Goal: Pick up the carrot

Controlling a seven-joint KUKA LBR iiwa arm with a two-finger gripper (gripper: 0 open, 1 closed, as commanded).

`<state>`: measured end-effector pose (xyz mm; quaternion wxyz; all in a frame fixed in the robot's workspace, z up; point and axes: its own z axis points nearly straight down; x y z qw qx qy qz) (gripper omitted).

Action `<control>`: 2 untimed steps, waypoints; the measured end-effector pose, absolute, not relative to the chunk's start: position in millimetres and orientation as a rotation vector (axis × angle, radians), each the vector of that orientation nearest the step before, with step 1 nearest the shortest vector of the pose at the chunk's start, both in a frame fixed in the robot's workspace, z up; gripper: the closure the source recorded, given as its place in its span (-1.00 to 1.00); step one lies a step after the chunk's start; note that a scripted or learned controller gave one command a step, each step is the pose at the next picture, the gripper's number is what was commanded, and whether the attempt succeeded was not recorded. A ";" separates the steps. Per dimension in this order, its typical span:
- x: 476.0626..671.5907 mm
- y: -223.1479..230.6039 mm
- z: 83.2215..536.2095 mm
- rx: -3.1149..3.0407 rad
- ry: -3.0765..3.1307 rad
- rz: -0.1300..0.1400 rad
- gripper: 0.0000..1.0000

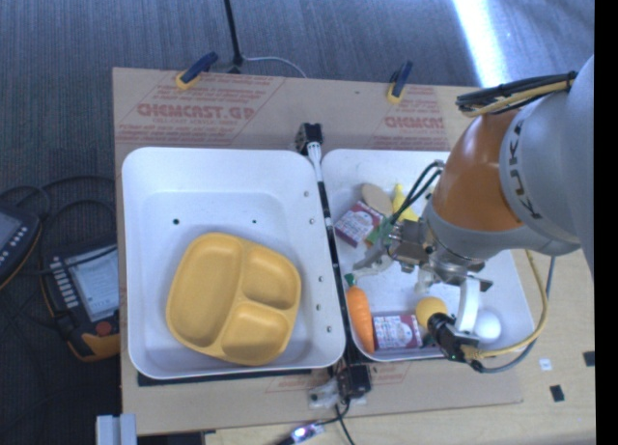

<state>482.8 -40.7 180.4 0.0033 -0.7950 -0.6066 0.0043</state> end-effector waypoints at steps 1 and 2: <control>482.8 -40.7 180.4 -2.492 -1.902 0.014 -1.00; 482.8 -40.7 180.4 -2.492 -1.902 0.014 -1.00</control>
